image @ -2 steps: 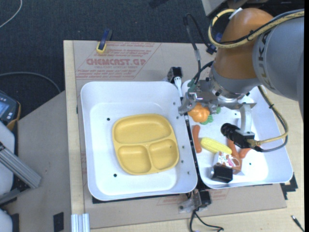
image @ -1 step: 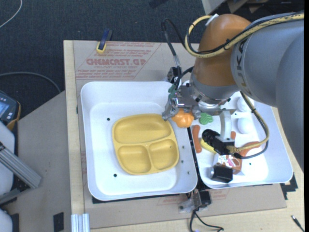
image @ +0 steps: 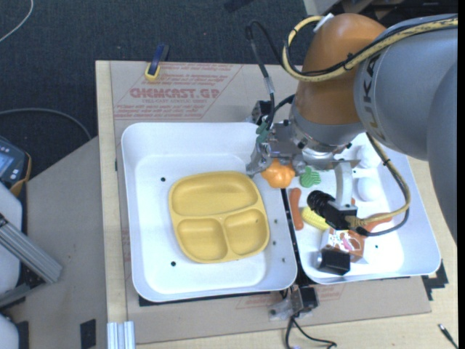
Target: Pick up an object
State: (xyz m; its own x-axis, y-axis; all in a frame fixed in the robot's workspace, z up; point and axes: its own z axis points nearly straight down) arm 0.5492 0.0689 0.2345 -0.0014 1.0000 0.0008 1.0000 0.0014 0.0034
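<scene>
Hovering hand (image: 270,158) (fingers obscured), orange fruit (image: 277,174) just beside, yellow tray (image: 218,215)

Both bins look like thin moulded plastic, the left bin (image: 138,195) smooth and a bit satiny with soft highlights along its rim, and the right bin (image: 407,253) the same stuff. The yellow divided tray (image: 218,215) is matt plastic, no real shine on it. The bench top (image: 182,93) looks like brown cardboard or kraft paper, flat and dull, with red print on it. The arm's orange band (image: 338,57) is glossy, smooth plastic or painted shell, and the grey casing (image: 418,86) beside it has a softer sheen. The small orange toy (image: 277,174) near the left bin's right edge looks like shiny plastic.
</scene>
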